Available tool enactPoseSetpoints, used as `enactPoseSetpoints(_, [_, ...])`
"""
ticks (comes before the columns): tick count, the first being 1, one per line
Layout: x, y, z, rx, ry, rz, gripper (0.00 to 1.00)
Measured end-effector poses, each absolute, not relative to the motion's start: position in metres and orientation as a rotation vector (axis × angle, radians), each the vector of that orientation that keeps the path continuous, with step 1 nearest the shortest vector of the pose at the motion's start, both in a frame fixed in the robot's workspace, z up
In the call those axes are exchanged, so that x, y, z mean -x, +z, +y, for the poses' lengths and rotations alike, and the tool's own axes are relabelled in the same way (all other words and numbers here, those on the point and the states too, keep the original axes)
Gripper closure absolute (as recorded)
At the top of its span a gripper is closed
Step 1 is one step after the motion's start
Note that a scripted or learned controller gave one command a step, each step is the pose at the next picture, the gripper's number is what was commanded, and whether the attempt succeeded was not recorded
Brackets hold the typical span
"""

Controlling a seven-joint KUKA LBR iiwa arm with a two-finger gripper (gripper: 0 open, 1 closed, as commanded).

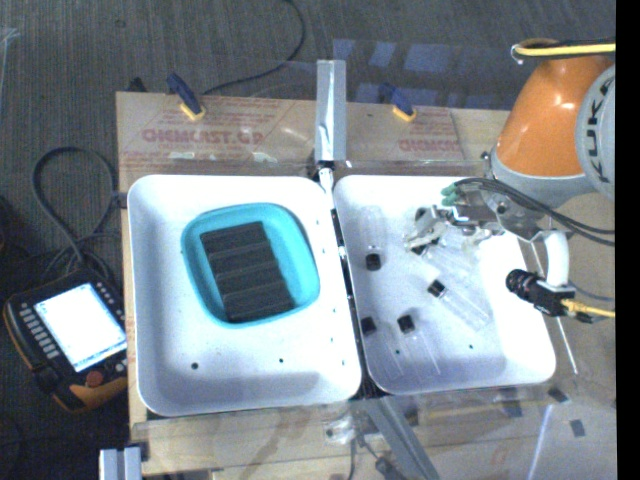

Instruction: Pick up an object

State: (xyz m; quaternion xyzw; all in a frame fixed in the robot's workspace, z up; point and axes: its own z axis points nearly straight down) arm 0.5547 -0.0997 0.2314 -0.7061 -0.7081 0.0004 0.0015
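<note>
My gripper (428,230) hangs low over the upper middle of the right bin (520,363), reaching in from the orange-banded arm (555,118) at the right. Several small black pieces lie on the bin floor: one (372,261) to the gripper's lower left, one (437,288) below it, and two (405,322) (367,324) nearer the front. A clear plastic object (465,296) lies just below and right of the gripper. Nothing shows held in the gripper.
The left bin (160,358) holds a blue tray (200,243) with a black ridged block (247,268) in it. A metal post (330,108) stands behind the divide between the bins. A teach pendant (70,328) lies left of the bench.
</note>
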Motion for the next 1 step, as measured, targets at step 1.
enactPoseSetpoints(1, [-0.5562, 0.1967, -0.1309, 2.084, 0.002, -2.348, 0.00])
